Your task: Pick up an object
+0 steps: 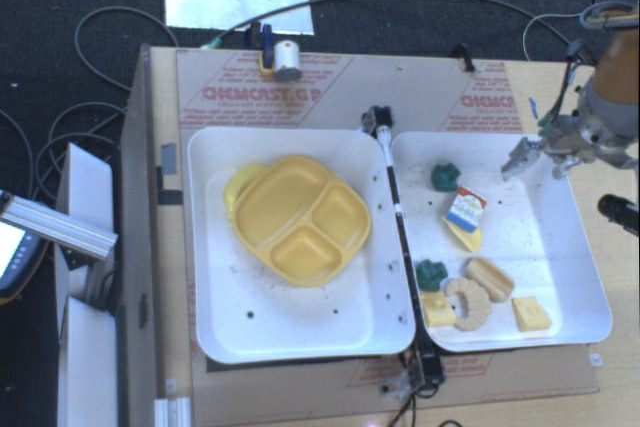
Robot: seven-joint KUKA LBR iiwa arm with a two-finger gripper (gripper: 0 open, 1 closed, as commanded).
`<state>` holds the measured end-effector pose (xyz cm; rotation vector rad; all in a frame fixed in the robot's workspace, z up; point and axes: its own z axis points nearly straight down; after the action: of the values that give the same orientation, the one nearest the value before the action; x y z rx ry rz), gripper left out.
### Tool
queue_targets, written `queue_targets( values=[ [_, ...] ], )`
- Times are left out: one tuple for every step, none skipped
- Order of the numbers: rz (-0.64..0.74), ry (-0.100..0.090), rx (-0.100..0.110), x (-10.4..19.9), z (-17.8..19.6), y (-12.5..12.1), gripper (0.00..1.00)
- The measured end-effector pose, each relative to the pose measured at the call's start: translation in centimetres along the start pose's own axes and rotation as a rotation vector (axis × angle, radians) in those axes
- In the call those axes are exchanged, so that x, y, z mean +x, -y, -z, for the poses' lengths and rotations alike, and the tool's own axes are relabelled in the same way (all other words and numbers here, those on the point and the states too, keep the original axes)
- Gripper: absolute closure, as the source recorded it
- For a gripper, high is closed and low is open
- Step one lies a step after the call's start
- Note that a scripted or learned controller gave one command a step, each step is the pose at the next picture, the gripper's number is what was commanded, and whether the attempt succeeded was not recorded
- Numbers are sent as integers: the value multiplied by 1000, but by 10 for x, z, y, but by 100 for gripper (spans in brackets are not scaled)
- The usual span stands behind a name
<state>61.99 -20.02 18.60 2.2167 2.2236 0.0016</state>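
End effector (538, 159), fingers spread apart and holding nothing, hovers over the right bin's (580, 245) far edge; nearest object, a green block (445, 177), lies to its left, slightly nearer the camera.

Yellow tray (300, 220); white bins (215, 215) — green blocks (445, 177).
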Motion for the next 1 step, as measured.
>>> queue_targets(
  values=[
    [1,-1,1,59,-51,7,0]
  ],
)
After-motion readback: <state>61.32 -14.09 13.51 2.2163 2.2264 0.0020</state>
